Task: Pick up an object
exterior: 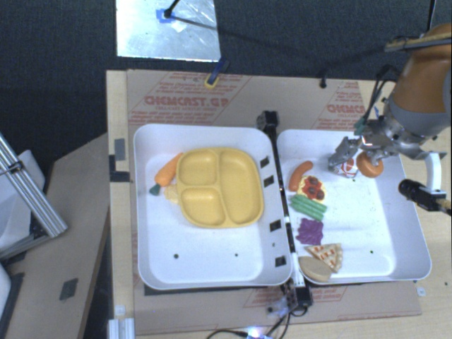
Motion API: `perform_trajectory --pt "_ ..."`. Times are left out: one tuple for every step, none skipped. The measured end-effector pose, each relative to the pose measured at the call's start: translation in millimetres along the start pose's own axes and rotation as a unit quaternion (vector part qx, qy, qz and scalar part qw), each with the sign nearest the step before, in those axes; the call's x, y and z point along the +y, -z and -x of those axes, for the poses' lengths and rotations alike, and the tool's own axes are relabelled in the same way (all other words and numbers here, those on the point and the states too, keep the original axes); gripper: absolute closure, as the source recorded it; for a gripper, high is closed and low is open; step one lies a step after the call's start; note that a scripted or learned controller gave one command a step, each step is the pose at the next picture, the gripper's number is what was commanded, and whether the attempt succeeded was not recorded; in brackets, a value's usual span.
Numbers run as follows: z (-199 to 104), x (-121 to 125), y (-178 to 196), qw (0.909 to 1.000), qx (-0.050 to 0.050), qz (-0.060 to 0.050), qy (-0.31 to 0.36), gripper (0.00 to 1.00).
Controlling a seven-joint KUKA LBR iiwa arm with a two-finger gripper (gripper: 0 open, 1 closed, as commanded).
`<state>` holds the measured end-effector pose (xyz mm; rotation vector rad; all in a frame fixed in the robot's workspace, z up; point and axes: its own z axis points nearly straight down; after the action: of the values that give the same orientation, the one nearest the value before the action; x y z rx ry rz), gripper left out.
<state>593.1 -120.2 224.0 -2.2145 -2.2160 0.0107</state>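
Orange round toy (370,166) just beside gripper (346,159) in right bin (402,253), gripper's state impossible to tell

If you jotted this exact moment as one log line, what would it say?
arm: over right bin | gripper: low at far end, beside orange round toy | yellow tray: left bin | grasp: unconfirmed

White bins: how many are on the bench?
2. The left bin holds a yellow tray and a carrot; the right bin holds the other toy food, under the gripper.
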Motion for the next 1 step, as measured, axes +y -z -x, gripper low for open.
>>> perform_trajectory --pt "-0.1 2.5 6.8 1.0 -0.001 0.006 0.001 0.0"
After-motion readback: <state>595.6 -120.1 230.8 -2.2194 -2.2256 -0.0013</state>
